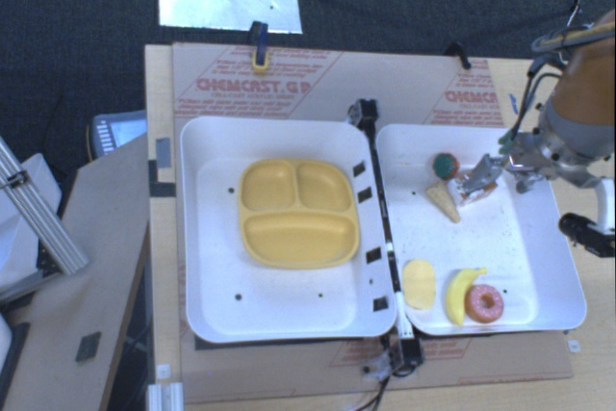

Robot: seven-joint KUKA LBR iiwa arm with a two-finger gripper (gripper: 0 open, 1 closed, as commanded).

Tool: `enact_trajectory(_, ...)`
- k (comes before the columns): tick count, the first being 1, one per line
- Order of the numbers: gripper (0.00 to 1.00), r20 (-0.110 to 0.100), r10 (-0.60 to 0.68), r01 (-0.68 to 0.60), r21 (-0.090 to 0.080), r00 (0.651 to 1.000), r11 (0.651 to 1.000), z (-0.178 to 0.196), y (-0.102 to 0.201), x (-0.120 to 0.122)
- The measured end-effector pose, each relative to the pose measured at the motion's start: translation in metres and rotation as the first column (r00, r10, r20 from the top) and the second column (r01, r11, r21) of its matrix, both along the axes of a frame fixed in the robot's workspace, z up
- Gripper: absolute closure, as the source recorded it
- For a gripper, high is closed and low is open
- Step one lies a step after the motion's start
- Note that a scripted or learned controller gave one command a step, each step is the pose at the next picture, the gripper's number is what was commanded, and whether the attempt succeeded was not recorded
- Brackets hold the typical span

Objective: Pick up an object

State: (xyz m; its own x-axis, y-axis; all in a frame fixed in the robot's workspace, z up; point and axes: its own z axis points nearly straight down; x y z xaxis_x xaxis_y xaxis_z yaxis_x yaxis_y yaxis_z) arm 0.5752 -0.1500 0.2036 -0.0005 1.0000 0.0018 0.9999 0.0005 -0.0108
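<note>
right bin point(568, 303) | jaws point(474, 185) state: cannot tell | tan wedge-shaped cone point(444, 201) just beside | round green ball point(445, 166) near

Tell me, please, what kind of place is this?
Probably a robotics lab bench for grasping trials: two white bins side by side on a board, toy food such as a donut and banana, and a robot arm reaching in.

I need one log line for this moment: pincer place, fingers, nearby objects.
pincer: low in right bin | fingers: unclear | nearest: tan wedge, green ball | untouched: banana, donut | grasp: none visible
</note>
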Motion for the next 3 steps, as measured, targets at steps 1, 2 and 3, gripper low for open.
enact_trajectory(1, 0.0, 0.012, 0.003, -0.003, -0.002, 1.0, 1.0, 0.007, 0.0, 0.003)
enact_trajectory(2, 0.0, 0.01, 0.001, -0.001, -0.002, 1.0, 1.0, -0.036, -0.003, 0.005)
enact_trajectory(3, 0.0, 0.009, 0.0, 0.0, -0.002, 1.0, 1.0, -0.081, -0.01, 0.006)
